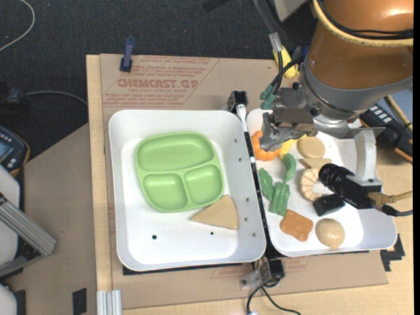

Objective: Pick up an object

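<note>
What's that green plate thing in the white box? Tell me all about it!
The green tray looks like smooth, light green plastic, with rounded corners. It has three shallow compartments: one long one along the far side and two smaller ones nearer the camera. It lies flat and slightly turned in the left white bin. A tan wedge lies right at its near right corner.

The arm (357,51) is running out of frame at the top and right edges. Its wrist is covering the 12 o'clock part of the right bin (377,238). An orange object (266,151) is lying partly hidden beneath the gripper (274,136); its shape is being obscured.
</note>
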